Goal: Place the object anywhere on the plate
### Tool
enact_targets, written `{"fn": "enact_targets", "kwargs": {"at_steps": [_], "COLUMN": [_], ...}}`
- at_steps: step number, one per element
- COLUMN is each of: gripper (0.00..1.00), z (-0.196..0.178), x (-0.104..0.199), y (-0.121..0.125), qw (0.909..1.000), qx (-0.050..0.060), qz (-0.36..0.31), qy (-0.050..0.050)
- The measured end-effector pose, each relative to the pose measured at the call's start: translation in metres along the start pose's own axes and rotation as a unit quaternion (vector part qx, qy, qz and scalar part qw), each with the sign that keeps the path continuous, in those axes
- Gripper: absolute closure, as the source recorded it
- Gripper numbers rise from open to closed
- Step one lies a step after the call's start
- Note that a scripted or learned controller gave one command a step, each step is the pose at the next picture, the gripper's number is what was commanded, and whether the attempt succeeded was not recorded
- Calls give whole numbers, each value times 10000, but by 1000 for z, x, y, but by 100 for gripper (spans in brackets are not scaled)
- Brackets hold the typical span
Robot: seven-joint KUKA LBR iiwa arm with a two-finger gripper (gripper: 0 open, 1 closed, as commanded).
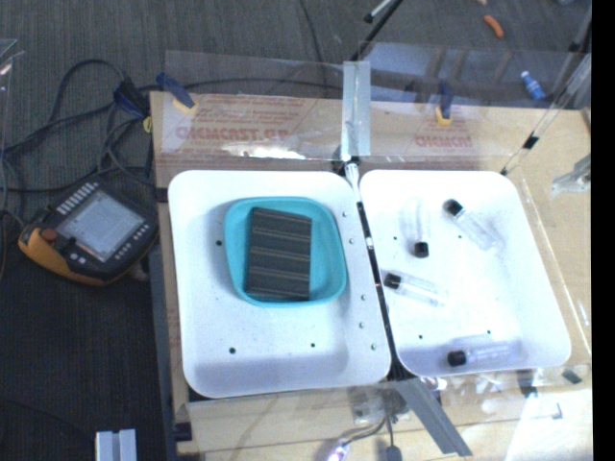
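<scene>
A teal square plate [332, 262] lies in the middle of the left white bin [207, 339]. A dark grey ribbed rectangular block [280, 254] lies flat on the plate, its long side running front to back, inside the plate's rim. Nothing is touching the block.
The right white bin [524, 291] holds several clear vials with black caps: one at the back [466, 215], one near the divider [411, 285], one at the front [480, 353]. A clear panel [288, 113] stands behind the bins. A teach pendant [91, 233] lies on the floor at left.
</scene>
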State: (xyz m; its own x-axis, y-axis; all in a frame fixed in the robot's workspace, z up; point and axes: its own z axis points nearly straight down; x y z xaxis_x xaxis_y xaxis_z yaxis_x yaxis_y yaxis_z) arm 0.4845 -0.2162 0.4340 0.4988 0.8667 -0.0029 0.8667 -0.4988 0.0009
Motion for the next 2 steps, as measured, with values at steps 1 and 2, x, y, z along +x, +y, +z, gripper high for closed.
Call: {"fn": "enact_targets", "kwargs": {"at_steps": [1,2], "gripper": [0,0], "z": [0,0], "x": [0,0], "y": [0,0], "qw": [10000,10000], "qx": [0,0], "qz": [0,0], "qy": [0,0]}}
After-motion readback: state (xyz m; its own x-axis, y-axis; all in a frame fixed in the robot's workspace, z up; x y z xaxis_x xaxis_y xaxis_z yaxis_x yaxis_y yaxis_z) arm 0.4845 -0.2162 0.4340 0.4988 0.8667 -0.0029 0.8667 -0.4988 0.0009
